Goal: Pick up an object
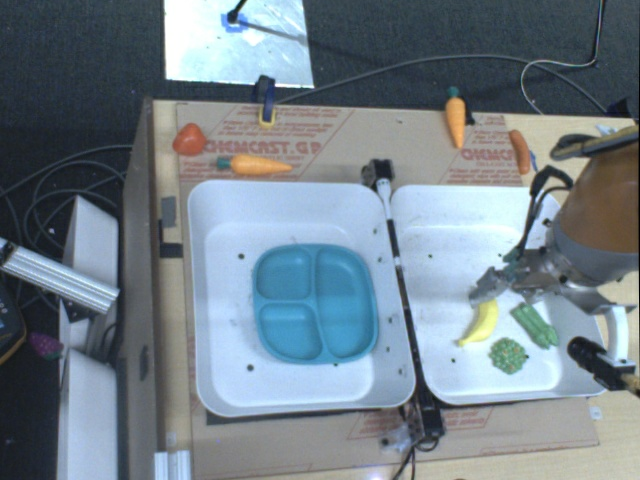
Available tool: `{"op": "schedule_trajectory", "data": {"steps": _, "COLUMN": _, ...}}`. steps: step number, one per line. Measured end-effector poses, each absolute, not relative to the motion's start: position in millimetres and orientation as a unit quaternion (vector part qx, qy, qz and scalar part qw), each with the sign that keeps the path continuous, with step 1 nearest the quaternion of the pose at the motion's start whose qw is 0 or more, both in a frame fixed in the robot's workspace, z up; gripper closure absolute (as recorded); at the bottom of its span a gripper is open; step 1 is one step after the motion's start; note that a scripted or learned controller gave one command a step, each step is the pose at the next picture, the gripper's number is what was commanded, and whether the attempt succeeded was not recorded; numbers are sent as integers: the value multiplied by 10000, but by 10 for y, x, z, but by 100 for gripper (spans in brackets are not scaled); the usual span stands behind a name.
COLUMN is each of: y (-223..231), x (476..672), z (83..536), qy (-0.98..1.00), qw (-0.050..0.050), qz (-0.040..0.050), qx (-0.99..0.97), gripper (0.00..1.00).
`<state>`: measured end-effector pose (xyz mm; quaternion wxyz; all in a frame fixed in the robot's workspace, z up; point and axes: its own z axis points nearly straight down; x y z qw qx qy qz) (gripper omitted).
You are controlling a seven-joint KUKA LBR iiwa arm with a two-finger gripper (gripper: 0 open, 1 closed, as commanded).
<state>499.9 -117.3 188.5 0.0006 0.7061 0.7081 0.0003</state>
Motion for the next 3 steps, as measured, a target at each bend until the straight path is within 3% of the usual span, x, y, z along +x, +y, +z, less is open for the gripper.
{"op": "schedule_trajectory", "data": {"steps": 1, "y": -1383, "x": 5102, "z": 846, "qy": 7075, "qw": 13, "qz": 6, "qx": 7067, "gripper": 0}}
{"op": "schedule_trajectory", "data": {"steps": 2, "y": -1379, "x": 5107, "z": 948, "qy": 7079, "qw": 9, "qz": 12, "qx": 7063, "gripper": 100}}
{"op": "schedule_trajectory", "data": {"steps": 3, "y": -677, "x": 5497, "z": 1852, "qy": 7088, "qw": 10, "qz": 16, "qx": 7054, "gripper": 100}}
